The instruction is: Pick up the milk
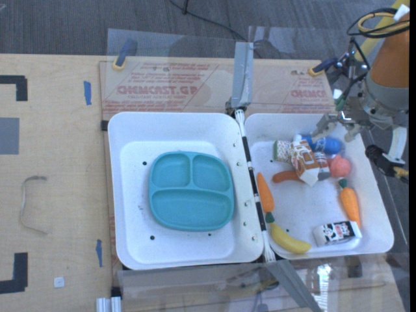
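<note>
Starting at the left: left bin [123, 194] holds a teal divided plate [192, 191], flat, about centred. Right bin [380, 239] holds the clutter. A carrot [264, 192] lies along its left wall, a banana [289, 239] below it at the near-left corner. Mid-bin sits a tilted brown-and-white carton [307, 161], a small green-edged box [282, 150] just left of it, a reddish-brown piece [286, 176] poking out underneath. A blue item [327, 144] and a pink ball [339, 167] sit right of the carton. A second carrot [350, 203] lies below the ball. Milk [337, 233], white with black patches, lies on its side at the near-right corner, touching nothing. Gripper [336, 123] hangs over the bin's far-right part, above the blue item; can't tell if it's open or closed. Milk is well apart from it, toward the near edge.
</note>
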Robot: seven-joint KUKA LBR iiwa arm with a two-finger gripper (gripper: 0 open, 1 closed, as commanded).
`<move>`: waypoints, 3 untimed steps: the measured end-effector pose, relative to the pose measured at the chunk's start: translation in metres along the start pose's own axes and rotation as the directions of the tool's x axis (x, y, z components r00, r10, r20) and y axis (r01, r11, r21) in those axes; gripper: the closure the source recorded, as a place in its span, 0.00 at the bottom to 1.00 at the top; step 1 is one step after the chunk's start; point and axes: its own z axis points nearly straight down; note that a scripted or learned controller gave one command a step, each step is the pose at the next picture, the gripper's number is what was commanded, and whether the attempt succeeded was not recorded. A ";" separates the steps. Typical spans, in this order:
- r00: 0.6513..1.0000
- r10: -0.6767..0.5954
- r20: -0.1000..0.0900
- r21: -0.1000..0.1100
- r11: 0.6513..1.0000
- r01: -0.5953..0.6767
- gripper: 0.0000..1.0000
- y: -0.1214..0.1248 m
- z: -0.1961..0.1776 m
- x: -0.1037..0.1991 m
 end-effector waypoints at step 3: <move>0.997 0.083 0.003 -0.012 0.996 -0.083 1.00 0.018 0.072 0.052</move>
